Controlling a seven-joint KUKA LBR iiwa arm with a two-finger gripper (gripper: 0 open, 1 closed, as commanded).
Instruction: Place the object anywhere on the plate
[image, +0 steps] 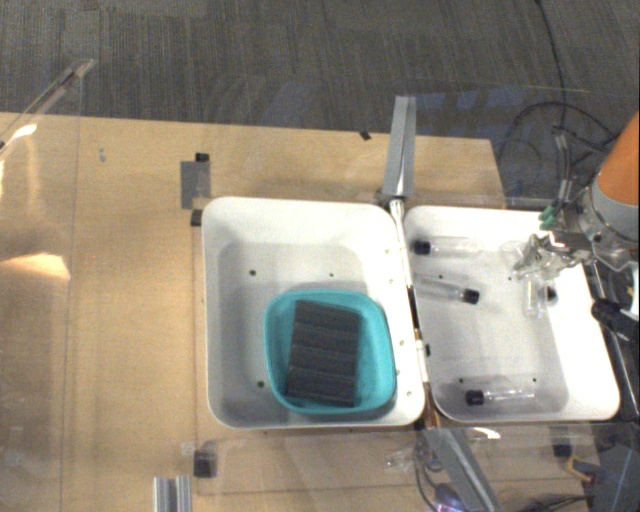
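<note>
Grey carpet ran along the far side of the room, and below it the pale wooden worktop (110, 300) carried two shallow white bins side by side. From where I stood, the left bin (230, 240) held a square teal plate (378, 345) toward its near edge, and on that plate lay a dark ribbed block (323, 352), tilted a little, well inside the rim.

Across the divider, the right bin (500, 330) held three clear tubes with black caps. One tube (445, 245) lay near the far left corner, a second tube (450, 291) sat just below it, and a third tube (497, 395) rested along the near wall.

Further right, the claw (536, 268) hung over the far right part of that bin, pale and hard to pick out against the white floor. Something clear seemed to hang at its tip, but I could not tell whether it was a tube or part of the claw, nor whether the claw was apart or together. The nearest loose tube, the second, lay to the claw's left and apart from it; the third was well apart, toward the near wall. Behind the claw, the arm (620, 190) came in from the right edge with its orange band showing.
</note>
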